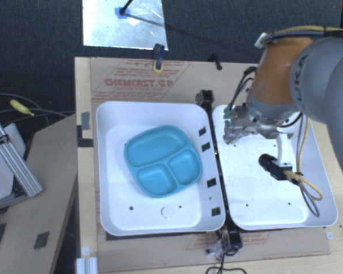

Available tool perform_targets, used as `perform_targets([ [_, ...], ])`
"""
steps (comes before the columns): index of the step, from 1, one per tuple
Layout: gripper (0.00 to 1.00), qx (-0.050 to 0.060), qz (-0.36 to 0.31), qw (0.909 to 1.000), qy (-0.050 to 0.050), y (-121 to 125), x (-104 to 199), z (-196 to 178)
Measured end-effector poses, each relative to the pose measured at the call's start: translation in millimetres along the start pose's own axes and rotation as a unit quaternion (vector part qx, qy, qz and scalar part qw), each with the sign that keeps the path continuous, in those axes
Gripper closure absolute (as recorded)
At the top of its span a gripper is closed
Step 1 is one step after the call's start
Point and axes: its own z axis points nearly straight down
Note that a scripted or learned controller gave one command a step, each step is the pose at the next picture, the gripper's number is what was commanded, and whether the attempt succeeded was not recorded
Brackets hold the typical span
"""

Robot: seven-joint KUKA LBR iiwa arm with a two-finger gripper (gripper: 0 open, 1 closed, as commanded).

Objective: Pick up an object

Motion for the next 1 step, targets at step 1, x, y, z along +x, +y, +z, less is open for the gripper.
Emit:
perform_targets([
  [1,1.00,-0.008,-0.003,1.0000,0.001,-32.7,-3.6,-108.0],
])
